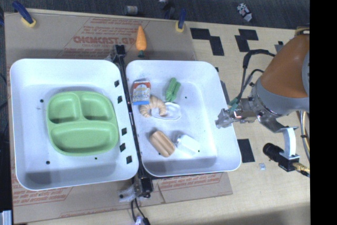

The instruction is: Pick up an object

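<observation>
Step in hand, by judgement: approach not yet begun, nothing picked. Arm (284,74) parked at right, gripper (225,117) hanging over the right rim of the right bin, clear of every object. Gripper too small and blurred to read; open or closed cannot be told. Nothing seen in its grasp.

Next move likely calls for: travel leftward over the right bin, centre above one item, descend. Hot dog probably the cleanest target, lying apart from the cluster.

Left bin (26,113): one green divided plate (81,123), three compartments, nothing seen in them.

Right bin (202,74): all candidate objects here.
- hot dog (161,143), near front, tilted diagonally.
- small white piece (187,143) just beside hot dog, to its right; identity unclear.
- croissant-like pastry (152,107) mid-bin, touching a pale flat wrapper or plate (171,111).
- small carton (140,90) with red and blue print, against the left wall, touching pastry.
- green pod-like item (171,89) toward the back, upright on the slant, near the cluster.

Outside the bins: orange carrot (140,38) on cardboard beyond the back rim.
</observation>
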`<state>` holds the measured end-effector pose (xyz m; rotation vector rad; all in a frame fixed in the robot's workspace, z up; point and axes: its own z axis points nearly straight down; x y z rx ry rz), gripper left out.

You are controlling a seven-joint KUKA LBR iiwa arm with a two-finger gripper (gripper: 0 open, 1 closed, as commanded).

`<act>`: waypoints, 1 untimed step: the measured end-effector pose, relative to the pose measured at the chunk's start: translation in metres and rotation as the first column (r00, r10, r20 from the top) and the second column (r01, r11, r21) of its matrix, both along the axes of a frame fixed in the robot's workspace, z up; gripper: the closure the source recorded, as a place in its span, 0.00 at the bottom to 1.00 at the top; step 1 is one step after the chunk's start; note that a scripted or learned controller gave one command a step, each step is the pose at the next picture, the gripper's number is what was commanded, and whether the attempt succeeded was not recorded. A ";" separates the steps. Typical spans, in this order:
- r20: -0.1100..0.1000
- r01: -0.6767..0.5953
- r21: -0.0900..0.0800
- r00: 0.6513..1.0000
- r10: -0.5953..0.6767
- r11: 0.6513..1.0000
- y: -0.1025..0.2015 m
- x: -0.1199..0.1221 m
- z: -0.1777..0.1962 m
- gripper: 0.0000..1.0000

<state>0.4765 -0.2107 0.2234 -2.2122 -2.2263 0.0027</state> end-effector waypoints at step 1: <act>0.001 -0.002 0.000 1.000 0.002 1.000 0.018 0.001 0.003 1.00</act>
